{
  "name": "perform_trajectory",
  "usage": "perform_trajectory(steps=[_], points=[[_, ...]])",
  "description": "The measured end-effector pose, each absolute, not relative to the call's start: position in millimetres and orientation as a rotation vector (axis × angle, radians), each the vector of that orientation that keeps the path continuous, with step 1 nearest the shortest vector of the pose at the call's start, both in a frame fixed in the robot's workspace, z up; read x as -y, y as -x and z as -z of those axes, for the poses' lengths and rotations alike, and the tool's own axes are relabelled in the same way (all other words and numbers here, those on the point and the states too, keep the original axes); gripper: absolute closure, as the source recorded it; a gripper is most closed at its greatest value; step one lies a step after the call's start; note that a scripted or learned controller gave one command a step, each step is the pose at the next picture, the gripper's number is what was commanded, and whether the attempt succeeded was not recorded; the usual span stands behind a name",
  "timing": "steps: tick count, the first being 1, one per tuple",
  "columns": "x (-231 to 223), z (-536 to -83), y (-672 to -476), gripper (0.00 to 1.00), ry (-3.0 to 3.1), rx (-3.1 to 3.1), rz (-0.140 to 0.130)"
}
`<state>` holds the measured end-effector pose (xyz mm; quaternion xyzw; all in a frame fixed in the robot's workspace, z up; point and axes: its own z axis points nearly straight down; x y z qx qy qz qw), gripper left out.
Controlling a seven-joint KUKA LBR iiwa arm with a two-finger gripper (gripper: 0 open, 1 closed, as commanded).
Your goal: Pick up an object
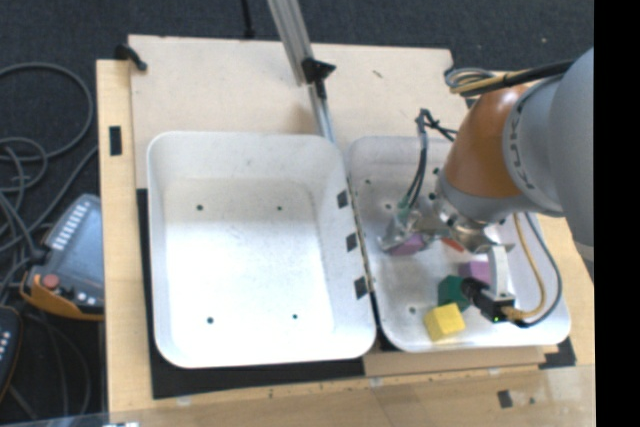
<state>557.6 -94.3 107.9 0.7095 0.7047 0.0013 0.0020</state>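
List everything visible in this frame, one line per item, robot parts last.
shallow white plastic bins: two, side by side on the bench
yellow block: one, right bin, near front
dark green block: one, right bin, just behind the yellow block
purple block: one, right bin, beside the tool
silver metal pole: one, behind the bins
handheld controller: one, grey and orange, left of the bench
grey arm with orange band: one, over right bin
tool: one, low in right bin
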Motion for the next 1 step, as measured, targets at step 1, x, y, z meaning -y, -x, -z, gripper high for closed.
perform_trajectory(steps=[1], points=[[-4.0, -201.5, -574.6, 1.00, -2.207, -2.229, -0.013]])
